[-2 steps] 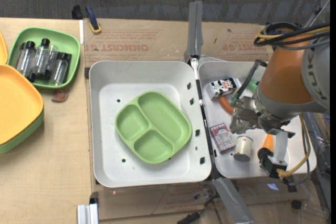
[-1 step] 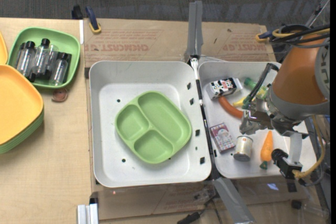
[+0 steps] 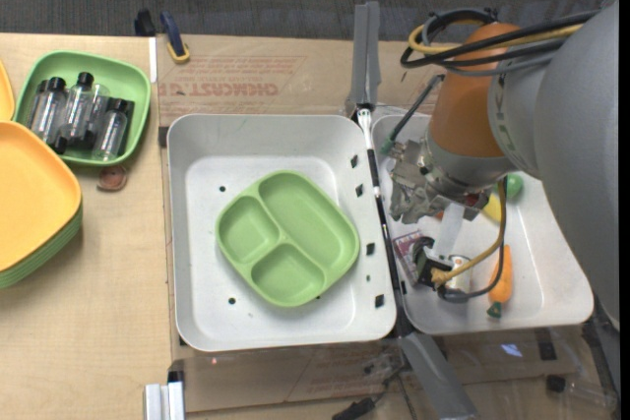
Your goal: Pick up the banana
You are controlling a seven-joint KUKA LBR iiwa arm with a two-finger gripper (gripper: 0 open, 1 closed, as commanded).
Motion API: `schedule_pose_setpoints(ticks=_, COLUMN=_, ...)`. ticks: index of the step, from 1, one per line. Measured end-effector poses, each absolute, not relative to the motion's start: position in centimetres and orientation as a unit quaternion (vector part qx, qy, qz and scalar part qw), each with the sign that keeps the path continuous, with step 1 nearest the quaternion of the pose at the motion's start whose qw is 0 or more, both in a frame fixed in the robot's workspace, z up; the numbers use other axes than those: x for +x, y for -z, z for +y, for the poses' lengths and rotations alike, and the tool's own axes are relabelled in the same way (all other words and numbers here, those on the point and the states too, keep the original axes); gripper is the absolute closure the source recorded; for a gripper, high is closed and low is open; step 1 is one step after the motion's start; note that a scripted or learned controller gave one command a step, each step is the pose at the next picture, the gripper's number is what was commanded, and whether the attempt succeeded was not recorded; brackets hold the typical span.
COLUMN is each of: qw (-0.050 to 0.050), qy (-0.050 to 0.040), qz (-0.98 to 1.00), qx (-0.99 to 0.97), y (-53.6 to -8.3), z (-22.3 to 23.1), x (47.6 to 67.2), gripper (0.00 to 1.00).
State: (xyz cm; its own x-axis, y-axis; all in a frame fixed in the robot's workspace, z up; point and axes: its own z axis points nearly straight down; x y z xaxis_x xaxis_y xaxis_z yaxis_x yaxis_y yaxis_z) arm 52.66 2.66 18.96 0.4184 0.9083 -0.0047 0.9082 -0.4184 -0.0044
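Reaching down into the right bin (image 3: pixel 566 261), our arm (image 3: pixel 472 113) hangs low over the clutter there, with its orange band above the wrist and the pincer (image 3: pixel 418 197) near the bin's left wall. We cannot tell how the pincer stands: the wrist and cables (image 3: pixel 463 30) cover it from above, and nothing shows between its tips.

The banana (image 3: pixel 492 205) we take to be the yellow sliver peeking out just right of the wrist, beside a small green ball (image 3: pixel 512 185); most of it lies hidden under the arm, so we say this with some doubt. Near it, toward the bin's front, lie a carrot (image 3: pixel 502 278) with a green tip, a white cup-like piece (image 3: pixel 463 272) with a yellow rim, and a dark packet (image 3: pixel 409 246) by the left wall.

The left bin (image 3: pixel 197 310) bears a green divided plate (image 3: pixel 286 238) and plays no part for us. On the tabletop (image 3: pixel 89 349) to the left sit a green tray (image 3: pixel 133 84) of vials and a stack of orange plates (image 3: pixel 34 202), well apart from the work.

We judge the step in hand to be the approach or descent for the grasp; the lift is not yet done. The next move, as we see it, calls for setting the pincer squarely across the banana, not the ball or carrot beside it, then closing and rising straight up. The crowding is the risk: a slight offset could catch a neighbour or nothing at all.
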Motion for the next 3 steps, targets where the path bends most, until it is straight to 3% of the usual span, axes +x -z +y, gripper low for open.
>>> schedule_pose_setpoints(ticks=2, qw=0.001, qy=-0.0011, qz=-0.754, qx=-0.657, y=-19.1, z=-8.4, x=50.6, gripper=1.0)
schedule_pose_setpoints(ticks=3, qw=0.001, qy=-0.0017, qz=-0.753, qx=-0.657, y=-19.9, z=-8.5, x=50.7, gripper=1.0)
